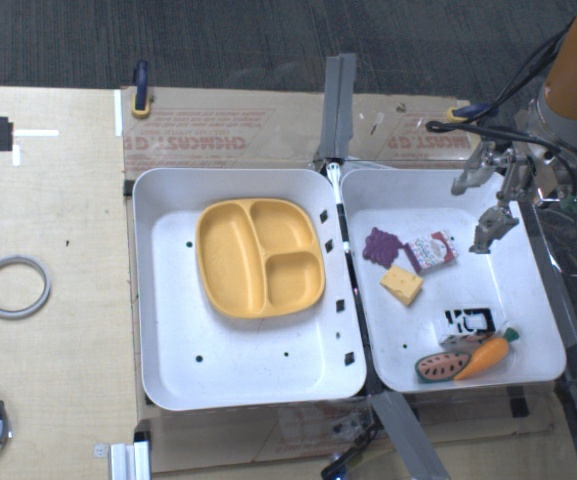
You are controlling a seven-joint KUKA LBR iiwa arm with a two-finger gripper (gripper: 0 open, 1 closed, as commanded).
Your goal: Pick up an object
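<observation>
The plate [261, 258] lies well left of the claw [496, 200], in the other bin [168, 368]. The claw hangs over the right bin's [543, 368] far right part; whether it is released or clenched I cannot tell. Nearest lies the packet [431, 251], just down-left, long axis slanting. The carrot [485, 355] sits below, partly overlapping the melon slice [440, 366].

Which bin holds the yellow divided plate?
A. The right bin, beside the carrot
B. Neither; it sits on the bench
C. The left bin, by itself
C: the yellow divided plate lies by itself in the left bin, while the carrot is in the right bin.
</observation>
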